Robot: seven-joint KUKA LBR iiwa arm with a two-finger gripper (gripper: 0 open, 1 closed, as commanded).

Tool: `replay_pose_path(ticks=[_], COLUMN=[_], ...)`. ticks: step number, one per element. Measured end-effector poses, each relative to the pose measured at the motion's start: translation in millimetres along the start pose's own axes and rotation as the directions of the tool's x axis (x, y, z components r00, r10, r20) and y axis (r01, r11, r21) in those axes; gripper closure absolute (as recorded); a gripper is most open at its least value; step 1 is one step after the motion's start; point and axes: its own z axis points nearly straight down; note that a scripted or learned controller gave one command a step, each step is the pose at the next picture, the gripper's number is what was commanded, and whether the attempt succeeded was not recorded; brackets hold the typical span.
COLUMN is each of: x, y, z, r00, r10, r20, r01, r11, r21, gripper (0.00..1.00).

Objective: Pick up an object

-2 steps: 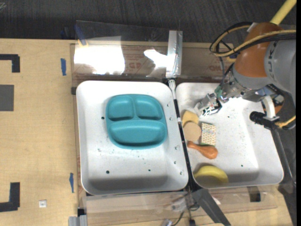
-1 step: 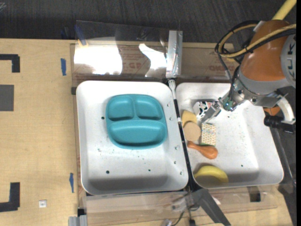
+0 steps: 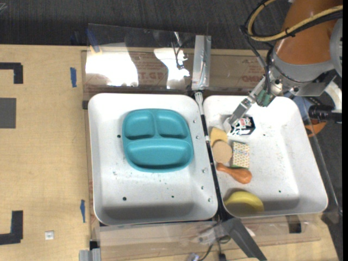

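Left bin (image 3: 103,162): a shallow white plastic bin, lying well to the left of the jaws.
Tray (image 3: 157,139): a teal three-compartment plastic plate, sitting flat in the left bin, well left of the jaws and slightly below them in the view.
Right bin (image 3: 304,162): a shallow white plastic bin, lying under the jaws and touching the left bin along the middle.
Yellow piece (image 3: 217,134): a rounded yellow wedge, sitting just left of and below the jaws, against the bin's left wall.
Tan disc (image 3: 221,151): a flat round tan piece, lying below the jaws and touching the yellow wedge.
Patterned square (image 3: 241,155): a small speckled cream packet, lying directly below the jaws, beside the tan disc.
Orange piece (image 3: 236,172): an orange spoon-like shape, lying further below the jaws.
Banana-like lump (image 3: 244,201): a yellow curved piece, sitting far below the jaws by the near wall.
Black-and-white item (image 3: 243,125): a small printed object, lying just right of and under the fingertips.
Gripper (image 3: 237,117): hanging over the right bin's upper left part; whether the jaws are apart or together I cannot tell.
Arm (image 3: 307,31): grey with an orange band, reaching in from the right of the jaws.
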Motion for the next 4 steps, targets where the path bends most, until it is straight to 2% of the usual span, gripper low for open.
replay_pose_path(ticks=[1, 2, 3, 4], x=[46, -49, -9, 31], y=[14, -45, -98, -56], z=[-10, 133, 172, 80], r00=[0.976, 0.878, 0.926, 1.000], r10=[-0.218, -0.479, -0.376, 0.024], r20=[-0.006, -0.009, 0.020, -0.002], r01=[0.218, 0.479, 0.376, -0.024], r11=[0.976, 0.878, 0.926, 1.000], r21=[0.003, 0.003, -0.007, 0.001], gripper=[1.00, 1.00, 1.00, 1.00])
